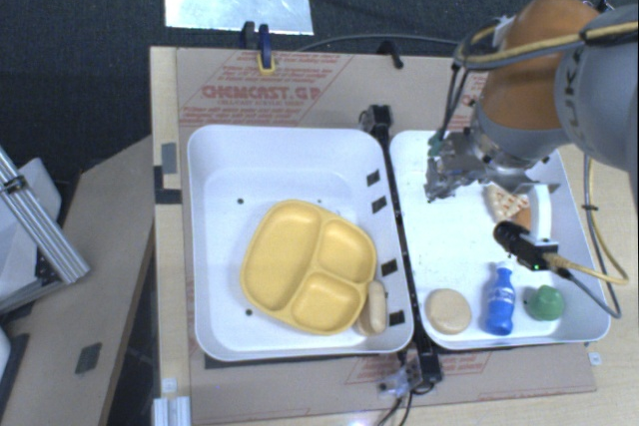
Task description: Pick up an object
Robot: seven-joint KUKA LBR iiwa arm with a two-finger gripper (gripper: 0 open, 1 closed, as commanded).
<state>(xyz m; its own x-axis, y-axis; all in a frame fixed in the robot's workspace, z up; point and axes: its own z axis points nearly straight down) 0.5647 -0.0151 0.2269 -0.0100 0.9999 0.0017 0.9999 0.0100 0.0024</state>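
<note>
While the tool [446, 177] hangs over the right bin [449, 249], its state is unclear.
Dark floor [80, 15] surrounds the surface [163, 105].

A fixed camera above the bench [205, 80] looks slantwise down on both bins [290, 155].

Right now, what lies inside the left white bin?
The left bin holds a yellow divided plate and a tan bread roll touching its edge. The bin floor beneath the plate is covered.
</note>
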